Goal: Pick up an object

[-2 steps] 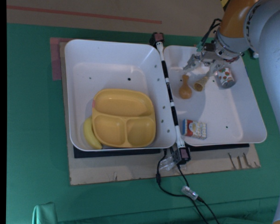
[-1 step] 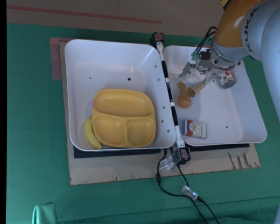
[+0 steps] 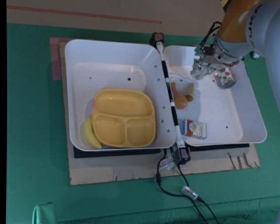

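- While the gripper (image 3: 199, 72) hangs over the upper part of the right bin (image 3: 252, 125), nothing sits between its fingers, so you should judge the task as at the approach step, with no pick made.
- You cannot tell from this slant whether the fingers stand apart or together; they point down and to about 7 o'clock.
- Nearest candidate: a brown toy drumstick (image 3: 178, 98), lying at roughly 7 o'clock from the gripper, near the divider between the bins. An ice-cream-cone toy (image 3: 190, 92) lies just beside it, possibly touching.
- At 3 o'clock from the gripper, close by the wrist, lies a small spotted cup (image 3: 225, 77) on its side.
- Toward 6 o'clock, well apart, a small printed carton (image 3: 194, 129) lies flat near the bin's lower edge.
- The left bin (image 3: 84, 59) holds a yellow divided plate (image 3: 124, 118) with a banana (image 3: 90, 135) touching its left edge.
- Next move, as I judge it: you would need a short shift toward 7 o'clock, then a descent, centring on one toy so the neighbour is not caught too.
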Robot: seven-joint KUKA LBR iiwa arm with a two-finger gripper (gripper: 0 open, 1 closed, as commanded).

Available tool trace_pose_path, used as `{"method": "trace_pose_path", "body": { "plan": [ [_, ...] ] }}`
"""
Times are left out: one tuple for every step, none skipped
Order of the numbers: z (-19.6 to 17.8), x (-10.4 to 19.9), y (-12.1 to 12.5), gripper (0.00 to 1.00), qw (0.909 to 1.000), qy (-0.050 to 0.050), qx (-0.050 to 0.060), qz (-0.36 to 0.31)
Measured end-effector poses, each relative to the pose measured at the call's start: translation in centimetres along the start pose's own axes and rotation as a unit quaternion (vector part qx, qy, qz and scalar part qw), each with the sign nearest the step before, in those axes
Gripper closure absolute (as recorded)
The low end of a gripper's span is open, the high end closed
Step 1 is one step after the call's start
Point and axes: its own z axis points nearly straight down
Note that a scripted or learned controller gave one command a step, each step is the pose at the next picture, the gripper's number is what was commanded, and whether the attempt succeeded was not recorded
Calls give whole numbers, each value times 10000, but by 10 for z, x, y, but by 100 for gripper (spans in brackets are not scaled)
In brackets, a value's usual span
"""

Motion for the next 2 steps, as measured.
{"method": "trace_pose_path", "body": {
  "plan": [
    [0, 0, 0, 0, 10000, 1, 3, -2],
    [0, 0, 0, 0, 10000, 1, 3, -2]
  ]
}}
